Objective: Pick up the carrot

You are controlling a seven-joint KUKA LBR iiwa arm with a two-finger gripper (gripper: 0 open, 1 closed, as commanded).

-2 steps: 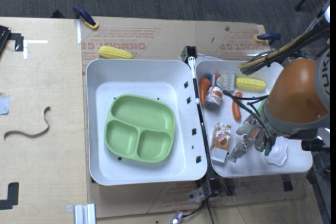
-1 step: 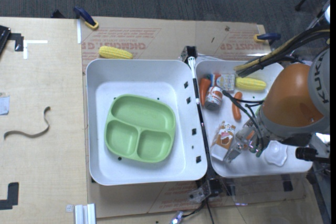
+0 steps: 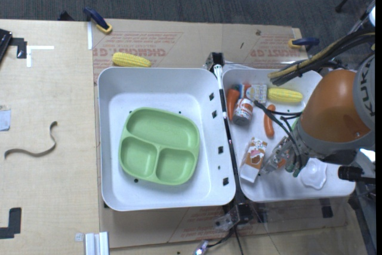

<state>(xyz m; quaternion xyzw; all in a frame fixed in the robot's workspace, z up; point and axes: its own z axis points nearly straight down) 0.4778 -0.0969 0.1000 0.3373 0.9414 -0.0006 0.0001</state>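
The carrot [image 3: 231, 103] is seen lying lengthwise against the left wall of the right bin [image 3: 334, 188], just left of a small can [image 3: 243, 111] with a red label. A slim orange-red sausage-like item [image 3: 269, 122] lies to the right of the can, and a corn cob [image 3: 285, 94] is found at the far side of that bin. A small carton [image 3: 254, 155] rests nearer, beside the gripper [image 3: 285, 158], which is lowered over the bin's near part, well apart from the carrot. Whether its fingers are apart or together cannot be told, as they are blurred and partly hidden under the arm's orange band [image 3: 334, 107]. In the left bin [image 3: 113, 188] a green divided plate [image 3: 160, 145] is set. A second corn cob [image 3: 131, 60] lies outside, beyond the left bin.
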